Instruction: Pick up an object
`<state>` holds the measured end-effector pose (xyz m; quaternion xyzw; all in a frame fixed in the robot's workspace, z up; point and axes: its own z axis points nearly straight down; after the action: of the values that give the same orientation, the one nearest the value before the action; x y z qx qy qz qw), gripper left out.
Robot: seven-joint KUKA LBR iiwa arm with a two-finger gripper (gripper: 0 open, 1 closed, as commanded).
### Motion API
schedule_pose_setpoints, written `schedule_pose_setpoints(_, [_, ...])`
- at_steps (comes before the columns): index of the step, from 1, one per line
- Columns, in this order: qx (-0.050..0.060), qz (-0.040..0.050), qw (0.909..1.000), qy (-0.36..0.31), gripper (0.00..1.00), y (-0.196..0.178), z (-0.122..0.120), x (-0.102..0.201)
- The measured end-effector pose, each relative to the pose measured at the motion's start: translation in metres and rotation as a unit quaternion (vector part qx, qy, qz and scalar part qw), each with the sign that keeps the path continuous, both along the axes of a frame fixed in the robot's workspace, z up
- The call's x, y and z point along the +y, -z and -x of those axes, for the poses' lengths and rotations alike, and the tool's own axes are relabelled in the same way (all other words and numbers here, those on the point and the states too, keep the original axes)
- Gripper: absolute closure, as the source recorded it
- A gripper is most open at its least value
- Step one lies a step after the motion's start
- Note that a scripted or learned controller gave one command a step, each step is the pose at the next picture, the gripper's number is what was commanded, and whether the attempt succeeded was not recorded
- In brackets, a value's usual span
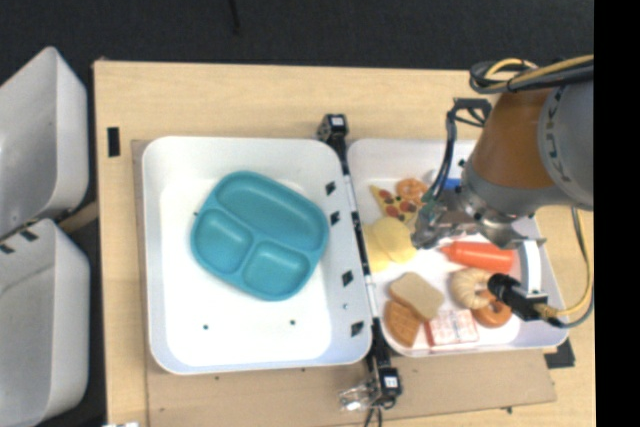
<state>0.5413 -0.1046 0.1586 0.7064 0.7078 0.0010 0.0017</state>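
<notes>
We see the gripper (428,233) low in the right bin (372,155), just beside the yellow piece (388,241) near its left wall, though we cannot tell its opening.

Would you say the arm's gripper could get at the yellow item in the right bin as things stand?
Probably yes. The gripper sits right beside the yellow item, whose top looks uncovered. The bread slice and the carrot lie close but apart from it, so they shouldn't block a descent.
</notes>
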Motion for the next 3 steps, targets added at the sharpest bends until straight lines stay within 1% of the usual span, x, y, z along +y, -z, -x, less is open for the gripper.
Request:
schedule_pose_setpoints(1, [0.0, 0.0, 1.0, 0.0, 1.0, -0.043, 0.004, 0.001])
schedule_pose_setpoints(2, [0.0, 0.0003, 1.0, -0.001, 1.0, -0.084, 0.002, -0.001])
schedule_pose_setpoints(3, [0.002, -0.0004, 1.0, -0.001, 1.0, -0.078, 0.003, 0.042])
